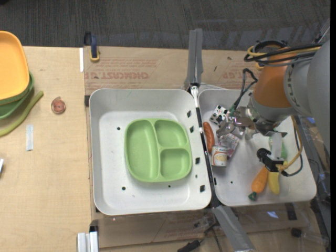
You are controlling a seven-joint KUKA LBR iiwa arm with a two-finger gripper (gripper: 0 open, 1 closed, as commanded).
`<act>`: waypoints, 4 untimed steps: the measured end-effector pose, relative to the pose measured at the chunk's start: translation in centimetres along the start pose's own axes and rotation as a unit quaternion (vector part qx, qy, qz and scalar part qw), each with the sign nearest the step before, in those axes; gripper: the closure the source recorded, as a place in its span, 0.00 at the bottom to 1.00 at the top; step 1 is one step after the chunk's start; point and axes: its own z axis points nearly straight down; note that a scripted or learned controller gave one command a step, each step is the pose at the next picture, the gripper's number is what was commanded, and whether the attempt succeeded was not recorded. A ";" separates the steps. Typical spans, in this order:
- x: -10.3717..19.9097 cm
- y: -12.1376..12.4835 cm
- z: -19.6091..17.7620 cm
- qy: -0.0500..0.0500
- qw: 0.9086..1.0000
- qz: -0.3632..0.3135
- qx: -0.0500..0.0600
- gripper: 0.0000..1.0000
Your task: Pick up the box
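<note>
The box is small and white with black marks. It lies near the far left corner of the right bin. My gripper reaches in from the right and sits low in that bin, just right of and slightly nearer than the box, very close to it. The metal parts of the gripper blend with a crinkled clear wrapper beneath it. Whether the box is touched cannot be made out.
In the right bin lie a red sausage, a small can, a carrot, a banana and a green item. The left bin holds a green divided plate. Yellow and green dishes rest far left.
</note>
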 end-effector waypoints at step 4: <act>-2.8 -11.0 0.0 0.000 0.995 -0.095 0.000 0.00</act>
